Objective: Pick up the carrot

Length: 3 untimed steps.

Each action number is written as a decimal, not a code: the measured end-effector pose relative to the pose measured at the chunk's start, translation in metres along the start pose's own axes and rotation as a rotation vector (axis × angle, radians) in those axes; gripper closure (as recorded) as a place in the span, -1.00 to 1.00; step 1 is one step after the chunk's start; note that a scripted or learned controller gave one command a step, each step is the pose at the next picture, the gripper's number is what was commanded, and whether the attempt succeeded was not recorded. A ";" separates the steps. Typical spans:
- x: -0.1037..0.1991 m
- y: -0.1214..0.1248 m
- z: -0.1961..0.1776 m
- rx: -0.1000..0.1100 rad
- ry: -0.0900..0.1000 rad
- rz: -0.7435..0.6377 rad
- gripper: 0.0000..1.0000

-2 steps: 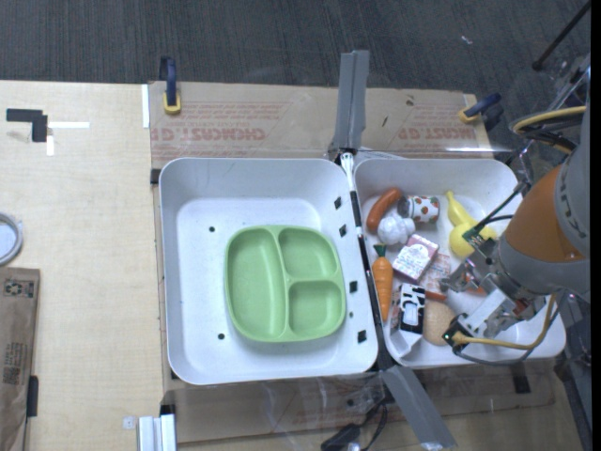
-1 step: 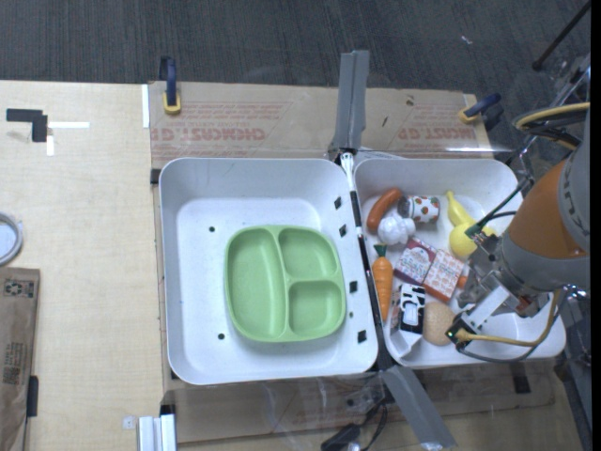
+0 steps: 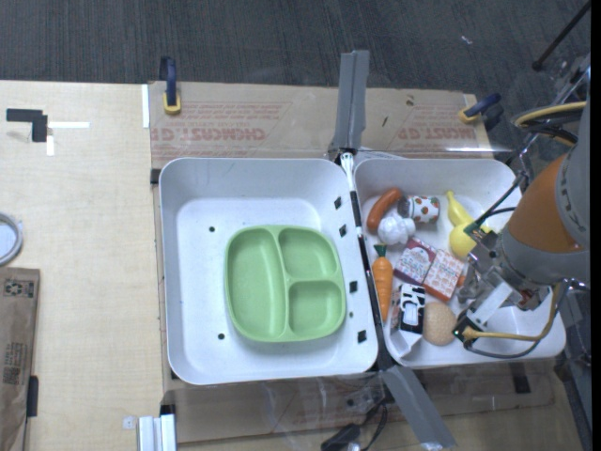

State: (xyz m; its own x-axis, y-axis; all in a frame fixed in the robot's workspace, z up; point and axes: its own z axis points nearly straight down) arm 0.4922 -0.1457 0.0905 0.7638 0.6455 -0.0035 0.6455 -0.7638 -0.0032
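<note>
The carrot (image 3: 382,285), orange with a green top, lies lengthwise along the left wall of the right bin (image 3: 498,170), its green end pointing to the back. My gripper (image 3: 474,294) hangs low over the right half of that bin, about a hand's width to the right of the carrot. Red snack packets (image 3: 429,263) and a black-and-white item (image 3: 410,308) lie between the two. Nothing shows between the gripper and the carrot touching.
The right bin also holds a reddish sausage (image 3: 382,209), a white lump (image 3: 398,230), a small spotted can (image 3: 425,208), a banana (image 3: 459,222) and a tan roll (image 3: 438,324). A green divided plate (image 3: 285,283) sits in the left bin (image 3: 188,252).
</note>
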 end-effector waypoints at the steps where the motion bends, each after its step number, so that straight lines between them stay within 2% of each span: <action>1: 0.031 -0.060 -0.100 0.000 0.000 0.155 1.00; 2: 0.001 -0.025 -0.136 -0.001 0.000 -0.243 1.00; 3: 0.040 -0.070 -0.100 0.000 0.000 -0.305 1.00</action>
State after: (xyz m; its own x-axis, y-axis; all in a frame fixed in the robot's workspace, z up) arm 0.4775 -0.0665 0.1902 0.5345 0.8451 -0.0026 0.8451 -0.5346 -0.0040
